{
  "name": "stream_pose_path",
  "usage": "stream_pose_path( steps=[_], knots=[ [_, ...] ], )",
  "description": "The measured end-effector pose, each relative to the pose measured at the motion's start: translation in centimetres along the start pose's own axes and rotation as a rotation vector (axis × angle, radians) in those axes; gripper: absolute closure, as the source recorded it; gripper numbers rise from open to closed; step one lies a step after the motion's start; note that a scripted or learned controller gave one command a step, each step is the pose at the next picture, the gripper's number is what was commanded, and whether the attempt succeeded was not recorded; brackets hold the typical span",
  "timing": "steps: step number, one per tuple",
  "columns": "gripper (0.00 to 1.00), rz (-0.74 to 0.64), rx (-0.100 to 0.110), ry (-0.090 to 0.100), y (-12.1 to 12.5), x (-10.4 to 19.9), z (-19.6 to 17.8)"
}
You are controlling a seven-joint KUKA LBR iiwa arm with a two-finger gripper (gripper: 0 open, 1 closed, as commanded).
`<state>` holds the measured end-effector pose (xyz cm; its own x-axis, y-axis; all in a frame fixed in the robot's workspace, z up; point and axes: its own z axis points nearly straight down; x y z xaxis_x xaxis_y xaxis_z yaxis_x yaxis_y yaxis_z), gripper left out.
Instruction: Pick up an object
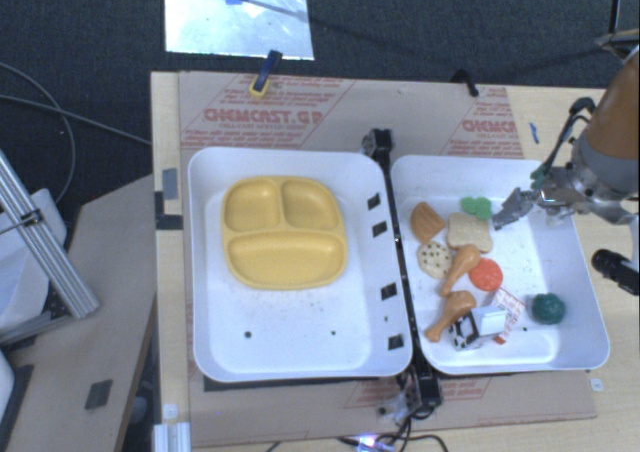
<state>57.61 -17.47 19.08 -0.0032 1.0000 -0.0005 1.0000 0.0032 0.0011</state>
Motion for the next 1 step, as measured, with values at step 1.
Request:
stream_pose_path(
  steps=[1],
  knots=[
    [0.0,-0.002,0.001,0.002,-0.74,3.57,10.87]
  ],
)
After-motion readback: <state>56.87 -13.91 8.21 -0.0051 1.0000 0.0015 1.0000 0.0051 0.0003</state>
